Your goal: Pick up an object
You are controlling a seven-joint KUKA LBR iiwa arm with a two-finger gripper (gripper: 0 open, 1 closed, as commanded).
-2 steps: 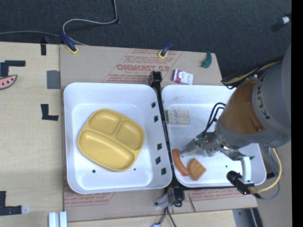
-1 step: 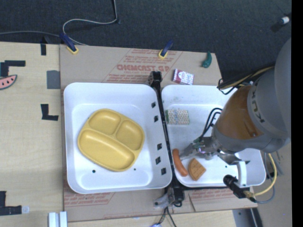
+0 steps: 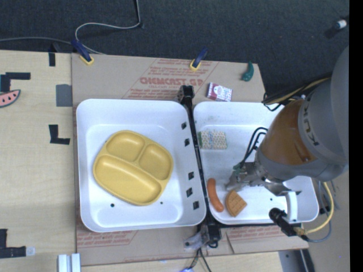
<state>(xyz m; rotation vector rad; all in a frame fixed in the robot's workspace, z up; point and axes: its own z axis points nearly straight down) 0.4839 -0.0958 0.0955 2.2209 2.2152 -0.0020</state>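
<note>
Presently, catalogued left to right across the desk (image 3: 34, 152).

Left bin (image 3: 91, 208): holds one yellow divided tray (image 3: 133, 167), three compartments, lying flat near the middle. Judged rigid moulded plastic, light but broad and smooth; only its raised rim would offer a pinch, so a poor candidate.

Right bin (image 3: 309, 208), near the shared wall: a small speckled packet (image 3: 214, 139), flat on the floor. Judged thin, light and low-lying, hard to get fingers under.

Right bin, front left: an orange sausage-shaped piece (image 3: 214, 195), lying lengthwise beside the dividing wall. Probably toy food, light, stiff, rounded and somewhat slippery; best taken across its narrow middle.

Just beside it: a tan toast-like square (image 3: 235, 203), flat, turned corner-on. Probably light and stiff; best gripped across two opposite edges.

Hand (image 3: 241, 177): low over the right bin, directly above and behind the tan square and near the sausage piece. Whether it is spread or closed cannot be told; nothing is visibly between its fingers.

Behind the bins: a small printed pack (image 3: 218, 92) on the cardboard.
</note>
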